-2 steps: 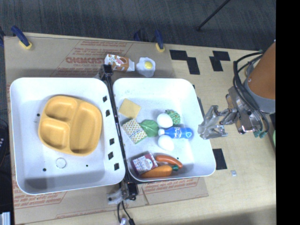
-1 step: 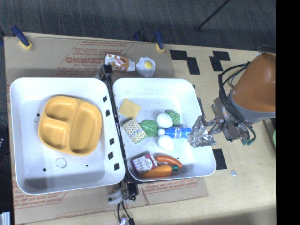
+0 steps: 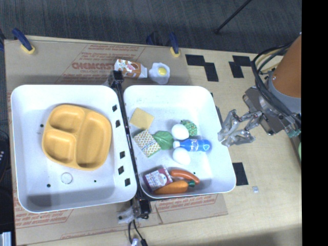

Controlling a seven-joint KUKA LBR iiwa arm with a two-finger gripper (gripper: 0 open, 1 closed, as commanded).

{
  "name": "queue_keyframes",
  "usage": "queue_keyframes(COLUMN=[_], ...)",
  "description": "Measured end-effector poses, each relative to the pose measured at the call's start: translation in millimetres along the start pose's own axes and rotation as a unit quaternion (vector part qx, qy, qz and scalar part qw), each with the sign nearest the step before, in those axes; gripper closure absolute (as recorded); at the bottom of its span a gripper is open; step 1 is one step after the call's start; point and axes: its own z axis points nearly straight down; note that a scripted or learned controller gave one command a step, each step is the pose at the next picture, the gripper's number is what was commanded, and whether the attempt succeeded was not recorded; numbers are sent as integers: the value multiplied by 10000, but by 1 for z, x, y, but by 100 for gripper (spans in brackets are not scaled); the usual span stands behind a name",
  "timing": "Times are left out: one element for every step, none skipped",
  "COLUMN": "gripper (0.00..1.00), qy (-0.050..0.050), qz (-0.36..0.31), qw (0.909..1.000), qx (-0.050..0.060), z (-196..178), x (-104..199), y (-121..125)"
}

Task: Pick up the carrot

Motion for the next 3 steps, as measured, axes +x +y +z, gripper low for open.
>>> queue_keyframes(gripper=[100, 100, 100], qy=[12, 9, 1], qz=[-593, -594, -1013], qw=[9982, 9982, 9949], qx=[-11, -11, -4], z=[19, 38, 37], x=[7, 7, 9], y=[3, 10, 4])
